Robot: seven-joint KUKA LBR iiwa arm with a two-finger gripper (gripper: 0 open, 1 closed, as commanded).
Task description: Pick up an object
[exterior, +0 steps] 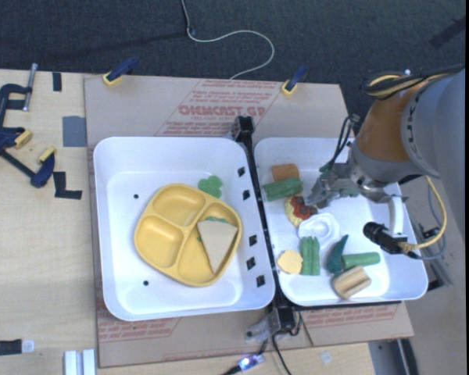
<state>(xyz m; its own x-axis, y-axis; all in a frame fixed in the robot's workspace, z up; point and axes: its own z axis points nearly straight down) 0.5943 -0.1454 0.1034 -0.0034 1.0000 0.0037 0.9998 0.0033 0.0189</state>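
Camera view, looking down at a slant: we see the grey arm with its orange band reaching in from the right, its two-finger gripper [319, 195] low over the right-hand shallow white bin [406, 286]. We cannot tell how the jaws stand; the dark wrist hardware blurs into the clutter beneath it, and we see nothing clearly between them. The task names no particular object, so we take the candidates to be the toy foods in this bin: a small red piece [301, 208] just beside the gripper tip, a green oblong block [281, 188] and an orange-brown block [284, 172] near the divider, a white round cup-like piece [318, 228], a yellow disc [289, 262], a green ribbed stick [309, 255], a dark teal wedge [338, 254] and a tan bread-like roll [351, 281] towards the front. The left-hand white bin [113, 233] holds a yellow sectioned plastic plate [168, 237] bearing a beige wedge-shaped slice [218, 239], with a small green leafy piece [210, 185] at its rim. We judge the step in hand to be the descent onto a target, most likely the red piece. The next move calls for closing squarely on one item without catching its close-packed neighbours, then lifting straight up clear of the bin wall.
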